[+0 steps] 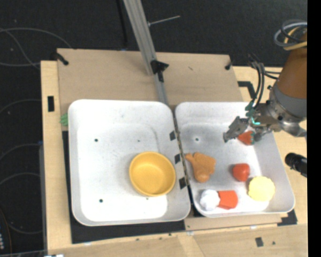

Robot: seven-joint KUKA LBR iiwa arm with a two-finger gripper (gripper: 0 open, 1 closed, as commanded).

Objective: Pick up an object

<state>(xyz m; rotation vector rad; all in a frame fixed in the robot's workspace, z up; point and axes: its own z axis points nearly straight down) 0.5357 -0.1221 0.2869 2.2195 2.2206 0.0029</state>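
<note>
My gripper (246,130) hangs over the back right part of the right bin (203,119), its two dark fingers spread apart. A small red object (246,138) lies between and just below the fingertips; the fingers are not closed on it. Nearer the front of the same bin lie a tan-orange lumpy object (201,166), a red ball (241,171), a pale yellow round object (261,188), a white object (208,198) and an orange-red block (228,198).
A yellow bowl (152,174) sits in the left bin (96,122), near its front right. A grey metal pole (144,42) slants up from the divider between the bins. Cables (257,84) hang beside the wrist.
</note>
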